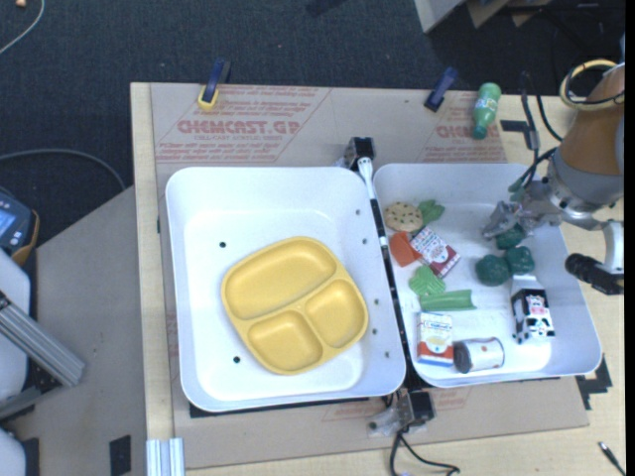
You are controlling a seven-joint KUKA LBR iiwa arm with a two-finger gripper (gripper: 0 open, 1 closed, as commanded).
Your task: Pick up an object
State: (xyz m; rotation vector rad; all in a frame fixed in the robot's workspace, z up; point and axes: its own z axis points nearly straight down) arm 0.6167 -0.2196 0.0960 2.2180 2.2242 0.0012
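you're looking down on two white bins side by side. the left bin [189, 266] holds a yellow tray [295, 303] with three compartments, lying at a slant. the right bin [575, 350] holds the clutter — a cookie [403, 215] near the top left with a green piece [432, 209] just beside it, a red-and-white packet [435, 250] below, an orange piece [401, 250] touching its left, green blocks [442, 292] near the middle, a small carton [436, 337] and a can [479, 355] on its side at the front, and a black-and-white carton [532, 314] to the right. two dark green lumps [503, 265] sit mid-bin. the gripper [508, 224] hangs low over the bin's upper right, right above another dark green bit [511, 237]; whether it is open or closed you can't tell — the fingers are too small and blurred. a green bottle [485, 110] lies on the board behind the bins.
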